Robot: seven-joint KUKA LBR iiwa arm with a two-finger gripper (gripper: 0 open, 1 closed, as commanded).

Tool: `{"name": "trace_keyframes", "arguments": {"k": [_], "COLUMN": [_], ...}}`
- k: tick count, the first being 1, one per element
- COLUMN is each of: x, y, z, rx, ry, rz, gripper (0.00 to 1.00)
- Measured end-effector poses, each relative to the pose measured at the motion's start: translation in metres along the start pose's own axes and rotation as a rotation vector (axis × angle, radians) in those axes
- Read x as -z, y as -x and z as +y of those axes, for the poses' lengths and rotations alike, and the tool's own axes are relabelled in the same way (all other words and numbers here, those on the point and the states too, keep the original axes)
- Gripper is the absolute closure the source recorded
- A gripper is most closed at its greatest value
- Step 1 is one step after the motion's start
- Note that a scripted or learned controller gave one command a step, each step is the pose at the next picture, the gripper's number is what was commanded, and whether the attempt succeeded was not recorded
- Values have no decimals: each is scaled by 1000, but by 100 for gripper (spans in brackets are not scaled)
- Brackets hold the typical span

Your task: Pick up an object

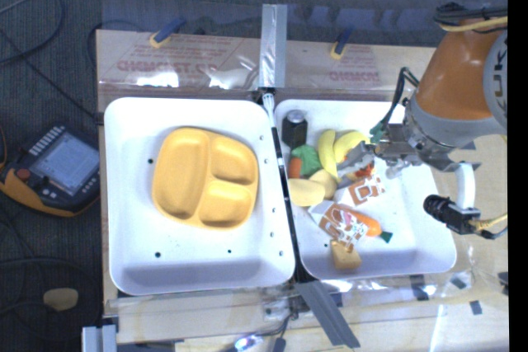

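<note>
The gripper is seen low over the right bin, among the piled items, and whether it is released or clenched cannot be told. Just at its 9 o'clock lies a yellow banana, in the upper middle of that bin, its long axis running roughly from 12 to 6 o'clock. It is crowded by a black can at its 10 o'clock, a green vegetable at its 8 o'clock, a pale yellow piece below, and an orange-and-white packet at its 4 o'clock. A yellow divided tray is held in the left bin.
</note>
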State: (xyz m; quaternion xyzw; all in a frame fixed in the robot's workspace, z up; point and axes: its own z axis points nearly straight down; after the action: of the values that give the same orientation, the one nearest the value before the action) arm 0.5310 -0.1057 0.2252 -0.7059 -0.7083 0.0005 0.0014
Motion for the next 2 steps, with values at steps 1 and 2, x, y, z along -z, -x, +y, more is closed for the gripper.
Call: {"name": "trace_keyframes", "arguments": {"k": [1,2], "x": [112,-69], "y": [1,7], "z": [-1,-4], "rx": [20,3], "ry": [1,-2], "rz": [-2,0], "gripper": [0,0]}}
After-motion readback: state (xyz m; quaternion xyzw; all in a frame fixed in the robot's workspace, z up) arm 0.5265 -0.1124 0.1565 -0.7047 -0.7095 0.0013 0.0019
